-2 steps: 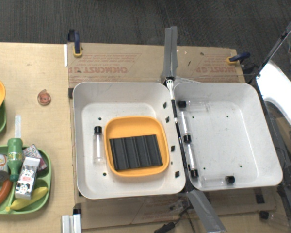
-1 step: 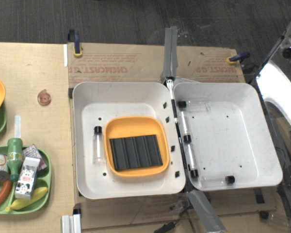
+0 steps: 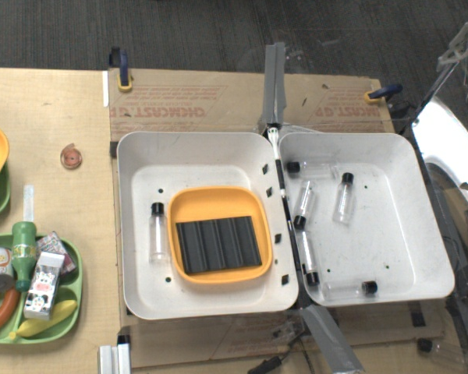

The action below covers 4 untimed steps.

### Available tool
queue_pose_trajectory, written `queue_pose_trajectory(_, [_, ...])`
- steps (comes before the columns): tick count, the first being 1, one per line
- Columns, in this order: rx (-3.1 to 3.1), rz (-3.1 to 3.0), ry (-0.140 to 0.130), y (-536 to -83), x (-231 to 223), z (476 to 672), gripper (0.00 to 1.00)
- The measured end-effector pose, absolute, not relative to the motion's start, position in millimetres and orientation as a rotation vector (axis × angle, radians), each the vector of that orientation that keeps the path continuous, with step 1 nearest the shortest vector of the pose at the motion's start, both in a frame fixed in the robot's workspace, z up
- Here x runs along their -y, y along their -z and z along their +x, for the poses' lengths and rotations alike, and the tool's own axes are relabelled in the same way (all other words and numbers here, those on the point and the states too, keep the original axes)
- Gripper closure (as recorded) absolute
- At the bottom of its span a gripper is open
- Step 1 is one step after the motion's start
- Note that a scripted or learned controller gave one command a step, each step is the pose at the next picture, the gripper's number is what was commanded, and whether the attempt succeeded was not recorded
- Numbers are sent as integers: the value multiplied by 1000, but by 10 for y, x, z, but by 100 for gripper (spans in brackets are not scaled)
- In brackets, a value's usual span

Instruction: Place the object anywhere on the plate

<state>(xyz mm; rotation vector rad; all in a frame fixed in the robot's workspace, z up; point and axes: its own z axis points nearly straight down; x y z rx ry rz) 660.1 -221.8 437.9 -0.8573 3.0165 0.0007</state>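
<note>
Black ribbed slab (image 3: pixel 218 244), rectangular with lengthwise grooves, lying flat in the middle of the orange plate (image 3: pixel 218 196), inside the left bin (image 3: pixel 140 162) at frame centre. Jaw state: cannot tell, nor the slab's place relative to them. Just left of the plate, a clear black-capped vial (image 3: pixel 157 231); more vials (image 3: pixel 343 197) scattered in the right bin (image 3: pixel 405 232). At lower left on the counter (image 3: pixel 47 115), a green tray (image 3: pixel 72 308) of toy food.

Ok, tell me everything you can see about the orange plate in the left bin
The orange plate is a rounded-square dish, plastic by its look, lying flat in the left bin, right of centre. A dark, ribbed rectangular block lies in its well and covers most of it. A clear vial with a black cap lies just off its left rim, apart from it.
</note>
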Motion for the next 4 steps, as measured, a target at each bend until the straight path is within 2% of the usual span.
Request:
queue_pose_trajectory(1, [-2936,-1108,0,-3141,2220,5785,0])
queue_pose_trajectory(2, [-2682,-1626,-1,-2957,2204,6084,0])
queue_pose_trajectory(3, [-2386,-2034,0,-2967,2215,6599,0])
queue_pose_trajectory(4, [-2387,-2023,-2,-3055,2213,6608,100])
